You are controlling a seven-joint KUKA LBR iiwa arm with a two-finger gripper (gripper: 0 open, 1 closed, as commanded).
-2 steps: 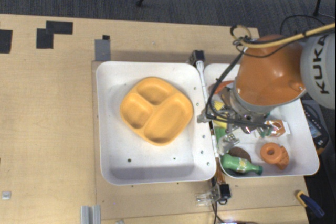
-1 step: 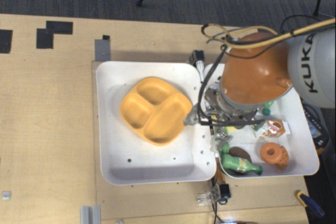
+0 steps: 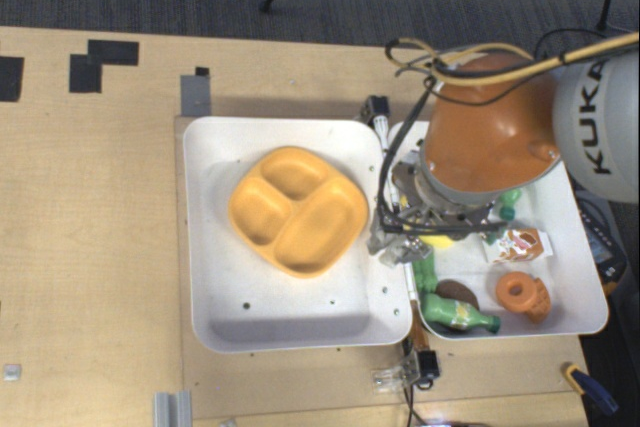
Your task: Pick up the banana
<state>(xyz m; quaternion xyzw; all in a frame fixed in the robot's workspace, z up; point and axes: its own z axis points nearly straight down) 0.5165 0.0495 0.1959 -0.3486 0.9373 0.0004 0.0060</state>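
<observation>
A sliver of yellow, likely the banana (image 3: 441, 240), peeks out under the arm's wrist near the left side of the right bin (image 3: 590, 300). The gripper (image 3: 402, 243) hangs straight down over that spot, by the wall between the two bins. The orange wrist band (image 3: 490, 130) covers most of the gripper and most of the banana. Whether the gripper touches the banana cannot be told.
A yellow divided plate (image 3: 298, 210) lies in the left bin (image 3: 215, 305). In the right bin lie a green bottle (image 3: 457, 314), an orange ring toy (image 3: 523, 296), a small printed packet (image 3: 518, 245) and a brown item (image 3: 458, 291). Cables loop above the wrist.
</observation>
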